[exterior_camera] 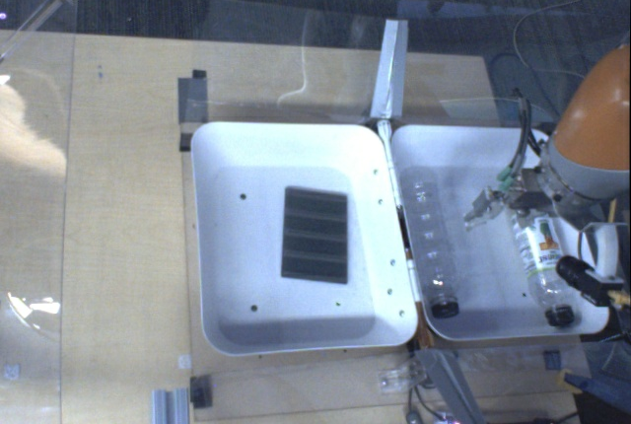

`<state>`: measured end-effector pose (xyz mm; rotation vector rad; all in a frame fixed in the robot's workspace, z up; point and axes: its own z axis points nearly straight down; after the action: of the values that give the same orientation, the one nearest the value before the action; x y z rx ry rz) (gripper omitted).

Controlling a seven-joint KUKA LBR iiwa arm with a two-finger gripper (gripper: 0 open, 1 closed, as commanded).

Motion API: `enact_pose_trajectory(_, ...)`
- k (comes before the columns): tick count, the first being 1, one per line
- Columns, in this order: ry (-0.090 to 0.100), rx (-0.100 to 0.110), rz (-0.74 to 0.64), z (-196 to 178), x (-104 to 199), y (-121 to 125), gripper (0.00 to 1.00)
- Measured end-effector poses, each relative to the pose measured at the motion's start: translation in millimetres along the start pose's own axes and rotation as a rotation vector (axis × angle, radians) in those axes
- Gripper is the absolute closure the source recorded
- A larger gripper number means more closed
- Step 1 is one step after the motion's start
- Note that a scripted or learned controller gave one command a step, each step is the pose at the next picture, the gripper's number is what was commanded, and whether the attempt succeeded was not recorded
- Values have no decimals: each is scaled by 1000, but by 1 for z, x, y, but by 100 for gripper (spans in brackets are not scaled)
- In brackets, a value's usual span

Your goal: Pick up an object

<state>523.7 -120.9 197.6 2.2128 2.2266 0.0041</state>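
Note:
In the left bin (217, 215) a dark ribbed rectangular block (315, 234) lies flat near the middle. The right bin (463, 141) holds two clear plastic bottles with black caps. One bottle (431, 245) lies along the bin's left wall, with its cap toward the front. The other bottle (539, 254) lies at the right and carries a label. My gripper (490, 204) hangs low over the middle of the right bin, between the two bottles and just left of the labelled one's far end. Nothing shows in its grasp.
The orange and grey arm (596, 126) covers the right bin's far right corner. A dark part (582, 279) sticks out over that bin's right rim. A metal divider post (387, 77) stands behind the gap between the bins. Wooden bench surrounds both.

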Motion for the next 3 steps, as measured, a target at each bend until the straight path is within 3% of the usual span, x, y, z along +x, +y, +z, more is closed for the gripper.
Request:
enact_pose_trajectory(1,-1,-1,6,4,-63,35,0)
enact_pose_trajectory(2,-1,-3,30,77,-78,56,0)
enact_pose_trajectory(3,-3,-9,-89,108,-64,-2,0)
